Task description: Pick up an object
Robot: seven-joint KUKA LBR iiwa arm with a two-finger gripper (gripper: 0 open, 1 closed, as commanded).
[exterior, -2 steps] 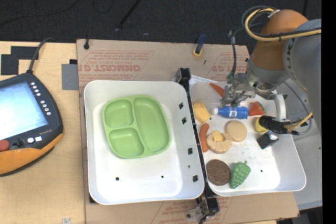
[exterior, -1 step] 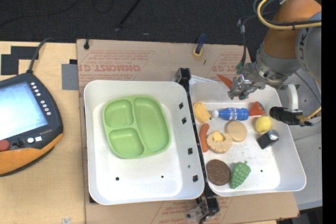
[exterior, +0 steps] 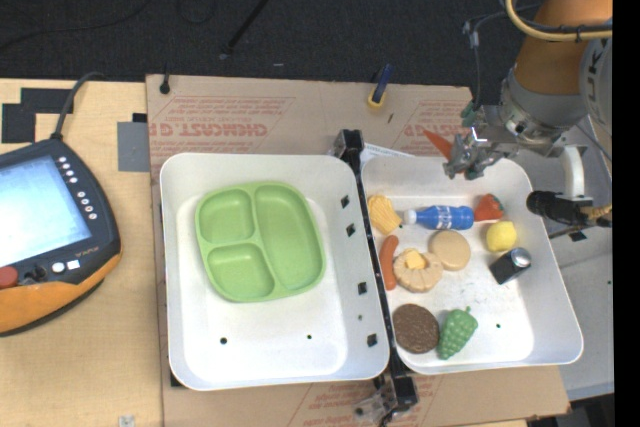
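**Ana:** While the arm hangs over the far right corner, what sits in the left bin?

**Ben:** A green divided tray, three compartments, nothing else with it.

**Ana:** And the right bin?

**Ben:** Toy food. A brown cookie and green grapes near; a biscuit, a tan disc and a carrot mid-bin; a blue bottle, corn, a lemon, a strawberry and a small black block.

**Ana:** The gripper?

**Ben:** Above the far rim, clear of everything. I cannot tell whether its jaws are apart or together.
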